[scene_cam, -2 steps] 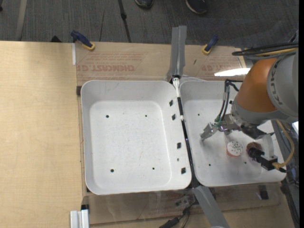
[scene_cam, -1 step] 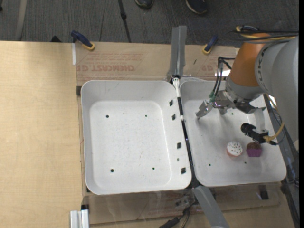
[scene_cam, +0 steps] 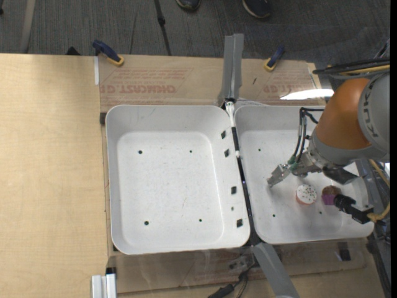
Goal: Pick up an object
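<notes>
My gripper [scene_cam: 276, 177] hangs over the middle of the right bin [scene_cam: 263, 222], reaching in from the right under the orange wrist band. A small round white object with reddish specks [scene_cam: 306, 194] lies on the bin floor just right of and below the gripper tip, apart from it. A small purple object [scene_cam: 329, 192] lies right beside the white one. I see nothing between the gripper's tips.
The left bin [scene_cam: 121, 179] stands beside the right one, with a raised divider [scene_cam: 237, 166] between them. A wooden bench top [scene_cam: 49, 166] spreads to the left. Two clamps [scene_cam: 108, 52] hold the cardboard sheet at the back.
</notes>
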Controlling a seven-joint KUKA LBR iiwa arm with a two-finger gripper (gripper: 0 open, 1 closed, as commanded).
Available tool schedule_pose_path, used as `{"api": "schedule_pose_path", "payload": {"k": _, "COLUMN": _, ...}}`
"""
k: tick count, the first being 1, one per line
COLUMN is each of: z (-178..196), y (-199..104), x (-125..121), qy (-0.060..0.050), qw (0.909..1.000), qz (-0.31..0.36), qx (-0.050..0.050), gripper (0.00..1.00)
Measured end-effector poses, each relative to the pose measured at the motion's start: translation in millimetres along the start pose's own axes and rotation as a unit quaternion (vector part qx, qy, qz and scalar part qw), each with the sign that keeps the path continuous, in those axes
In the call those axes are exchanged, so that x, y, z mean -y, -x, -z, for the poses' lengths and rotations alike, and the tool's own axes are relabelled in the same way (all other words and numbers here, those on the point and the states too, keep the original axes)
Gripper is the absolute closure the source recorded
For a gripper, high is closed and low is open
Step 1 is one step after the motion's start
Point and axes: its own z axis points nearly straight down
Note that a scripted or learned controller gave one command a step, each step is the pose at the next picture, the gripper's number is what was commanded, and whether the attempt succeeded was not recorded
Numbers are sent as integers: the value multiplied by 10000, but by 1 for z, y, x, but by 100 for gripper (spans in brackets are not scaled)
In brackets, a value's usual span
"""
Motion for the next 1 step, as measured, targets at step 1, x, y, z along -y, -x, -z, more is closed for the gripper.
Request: {"api": "schedule_pose_path", "payload": {"k": 1, "z": 0, "y": 69, "x": 83, "qy": 8, "qw": 9963, "qz": 854, "qx": 3, "gripper": 0}}
